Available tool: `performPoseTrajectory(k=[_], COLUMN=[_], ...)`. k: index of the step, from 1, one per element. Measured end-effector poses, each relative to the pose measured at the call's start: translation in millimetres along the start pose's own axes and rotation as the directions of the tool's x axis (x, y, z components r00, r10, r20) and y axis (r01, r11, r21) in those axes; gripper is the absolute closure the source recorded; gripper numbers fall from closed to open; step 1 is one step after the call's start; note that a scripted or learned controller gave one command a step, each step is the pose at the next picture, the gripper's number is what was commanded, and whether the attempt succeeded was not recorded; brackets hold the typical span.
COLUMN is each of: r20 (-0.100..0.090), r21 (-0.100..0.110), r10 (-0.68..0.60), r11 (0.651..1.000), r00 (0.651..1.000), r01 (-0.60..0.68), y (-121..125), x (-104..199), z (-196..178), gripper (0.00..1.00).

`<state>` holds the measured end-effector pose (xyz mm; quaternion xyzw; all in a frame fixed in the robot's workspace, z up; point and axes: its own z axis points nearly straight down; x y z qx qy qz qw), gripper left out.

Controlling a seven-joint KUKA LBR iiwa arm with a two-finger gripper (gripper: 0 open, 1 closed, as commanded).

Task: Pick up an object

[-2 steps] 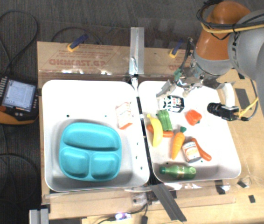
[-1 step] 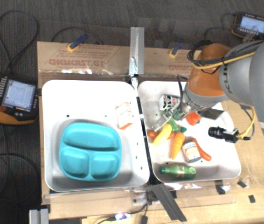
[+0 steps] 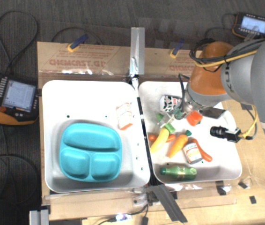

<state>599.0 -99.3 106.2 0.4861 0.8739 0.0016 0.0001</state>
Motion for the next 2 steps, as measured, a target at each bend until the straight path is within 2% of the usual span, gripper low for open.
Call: performPoseTrajectory(k=[1,2], r20=[0.003,0.001], r21=[0.002,0.004], r10=[0.004,0.110], r11=[1.000,0.994], r00=[1.000,0.994], r01=[-0.004,-0.110], y=[60,82], x=[30,41], z=[-127,-105], gripper=[1.00,1.00])
